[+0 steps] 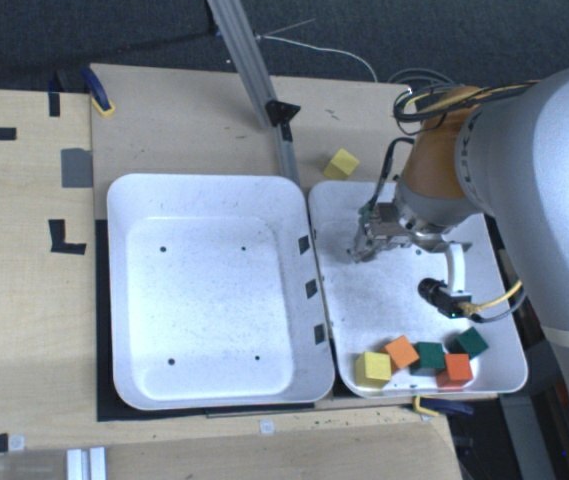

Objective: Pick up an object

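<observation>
1. The arm (524, 188), grey with an orange band (439, 163), enters from the right edge, which cuts off its larger grey body. It covers the upper right part of the right bin (349, 298).
2. The gripper (366, 245) hangs over the upper left floor of the right bin, near the wall shared with the left bin (204, 288). It appears small and dark against the speckled white floor, so whether it is spread or closed cannot be told. No object is visible in it.
3. The objects lie clustered along the near wall of the right bin, well apart from the gripper: a yellow block (373, 368), an orange block (402, 352) touching it, a dark green block (430, 356), a red-orange block (457, 369) and a second green block (471, 343). They overlap, so their full outlines are hard to separate.
4. A second yellow block (342, 164) rests on the bench (174, 128) just beyond the far rim of the right bin.
5. A grey bar (249, 58) crosses the bench at a slant, its upper end cut off by the top edge.
6. Cables (434, 98) loop above the orange band; a black fitting (439, 294) hangs below the wrist, its form indistinct.
</observation>
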Controlling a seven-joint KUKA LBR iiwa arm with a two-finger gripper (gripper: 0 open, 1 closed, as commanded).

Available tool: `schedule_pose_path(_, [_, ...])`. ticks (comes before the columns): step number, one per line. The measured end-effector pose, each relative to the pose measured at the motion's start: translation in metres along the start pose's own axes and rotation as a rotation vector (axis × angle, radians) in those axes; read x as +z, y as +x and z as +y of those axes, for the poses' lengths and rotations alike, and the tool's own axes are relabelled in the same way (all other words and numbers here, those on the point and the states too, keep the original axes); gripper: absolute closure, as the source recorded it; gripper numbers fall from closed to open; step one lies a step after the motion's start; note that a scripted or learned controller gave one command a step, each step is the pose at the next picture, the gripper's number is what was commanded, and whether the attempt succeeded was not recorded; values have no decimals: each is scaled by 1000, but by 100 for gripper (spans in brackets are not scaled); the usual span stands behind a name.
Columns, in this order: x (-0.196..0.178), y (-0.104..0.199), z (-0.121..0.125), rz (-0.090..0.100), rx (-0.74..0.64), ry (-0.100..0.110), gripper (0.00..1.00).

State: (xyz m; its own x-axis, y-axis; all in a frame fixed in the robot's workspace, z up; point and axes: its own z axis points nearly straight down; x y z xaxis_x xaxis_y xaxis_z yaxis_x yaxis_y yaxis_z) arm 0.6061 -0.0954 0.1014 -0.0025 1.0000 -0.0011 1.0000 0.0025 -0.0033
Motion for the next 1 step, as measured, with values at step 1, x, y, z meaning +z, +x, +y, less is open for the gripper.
schedule_pose_path(1, [10, -4, -79, 2, 5, 2, 100])
